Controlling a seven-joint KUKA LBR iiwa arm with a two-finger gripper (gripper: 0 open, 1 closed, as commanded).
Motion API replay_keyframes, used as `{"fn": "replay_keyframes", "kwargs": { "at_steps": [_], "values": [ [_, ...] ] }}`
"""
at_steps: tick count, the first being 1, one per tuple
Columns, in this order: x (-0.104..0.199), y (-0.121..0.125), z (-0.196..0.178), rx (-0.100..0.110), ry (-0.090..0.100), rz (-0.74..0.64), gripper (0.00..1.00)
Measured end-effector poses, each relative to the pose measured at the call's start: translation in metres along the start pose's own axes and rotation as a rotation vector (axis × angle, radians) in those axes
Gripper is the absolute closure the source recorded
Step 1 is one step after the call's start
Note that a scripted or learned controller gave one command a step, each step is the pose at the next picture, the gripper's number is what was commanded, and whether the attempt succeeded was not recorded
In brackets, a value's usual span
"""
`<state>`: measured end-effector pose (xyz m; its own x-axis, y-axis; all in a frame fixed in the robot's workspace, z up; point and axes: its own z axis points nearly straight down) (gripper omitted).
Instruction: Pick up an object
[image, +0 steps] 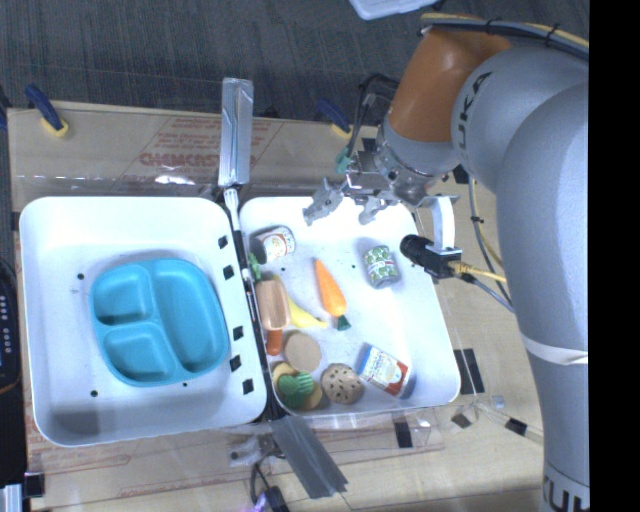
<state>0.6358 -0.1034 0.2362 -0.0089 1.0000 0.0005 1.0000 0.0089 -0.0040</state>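
Note:
My gripper (346, 205) hovers over the far edge of the right bin (432, 330), its two grey fingers spread apart with nothing between them. Below it in that bin lie a small can (274, 244), an orange carrot (329, 287) and a green-labelled can (380, 265). Nearer the front are a hot dog bun (271, 303), a yellow banana (305, 318), a round tan cookie (302, 352), a chocolate-chip cookie (340, 383), a green and yellow item (294, 390) and a white and red carton (383, 370).
The left bin (60, 240) holds a blue divided tray (157, 320). A grey metal bar (235, 130) stands upright behind the divider between the bins. Blue clamps (46, 108) sit on the bench's far edge.

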Motion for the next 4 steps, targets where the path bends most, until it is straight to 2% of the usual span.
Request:
{"fn": "replay_keyframes", "kwargs": {
  "at_steps": [1, 2, 3, 4],
  "values": [
    [-0.081, 0.001, 0.106, 0.008, 0.001, -0.144, 0.0],
    [-0.047, -0.06, 0.141, 0.001, 0.001, -0.338, 0.0],
    [-0.027, -0.05, 0.086, -0.007, -0.003, -0.48, 0.0],
    [-0.053, -0.07, 0.145, -0.002, -0.001, -0.491, 0.0]
  ]
}}
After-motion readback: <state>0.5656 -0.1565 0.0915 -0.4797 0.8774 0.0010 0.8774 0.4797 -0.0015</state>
